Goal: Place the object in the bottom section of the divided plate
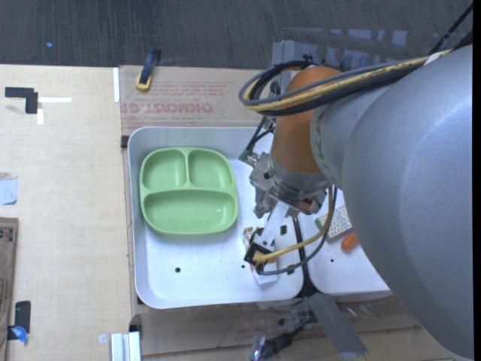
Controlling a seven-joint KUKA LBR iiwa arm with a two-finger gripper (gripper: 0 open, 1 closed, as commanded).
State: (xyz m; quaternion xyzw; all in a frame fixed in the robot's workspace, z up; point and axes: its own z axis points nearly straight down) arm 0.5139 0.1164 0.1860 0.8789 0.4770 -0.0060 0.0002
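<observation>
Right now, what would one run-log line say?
arm: above bins' shared edge | green divided plate: in left bin | orange object: in right bin

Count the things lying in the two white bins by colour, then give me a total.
Green: 1, the divided plate in the left bin.
Orange: 1, a small object in the right bin.
Pale with coloured specks: 1, a flat piece, partly hidden.
Total: 3.
</observation>
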